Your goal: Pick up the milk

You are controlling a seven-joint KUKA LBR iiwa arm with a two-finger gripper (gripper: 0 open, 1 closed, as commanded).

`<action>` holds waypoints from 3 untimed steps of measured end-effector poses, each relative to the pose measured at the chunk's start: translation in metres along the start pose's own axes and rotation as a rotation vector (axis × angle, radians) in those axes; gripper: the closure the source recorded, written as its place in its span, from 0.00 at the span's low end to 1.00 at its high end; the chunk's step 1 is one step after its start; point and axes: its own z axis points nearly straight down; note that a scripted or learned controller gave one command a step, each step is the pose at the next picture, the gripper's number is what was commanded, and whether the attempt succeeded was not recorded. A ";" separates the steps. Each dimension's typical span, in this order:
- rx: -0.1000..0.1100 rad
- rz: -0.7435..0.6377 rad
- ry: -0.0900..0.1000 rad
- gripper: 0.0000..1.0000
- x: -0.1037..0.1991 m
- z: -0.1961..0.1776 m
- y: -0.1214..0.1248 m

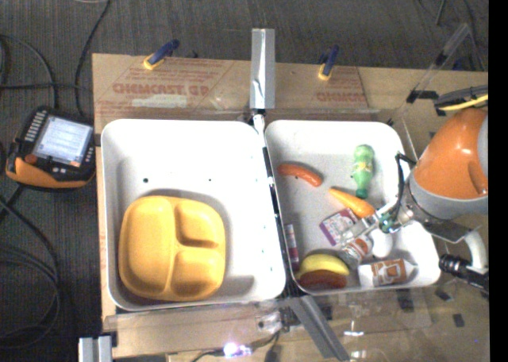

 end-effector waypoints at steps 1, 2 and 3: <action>0.012 0.140 0.002 0.00 0.023 -0.127 0.055; 0.009 -0.053 0.005 0.00 -0.008 0.022 -0.003; 0.001 -0.113 -0.013 0.00 0.007 0.026 -0.001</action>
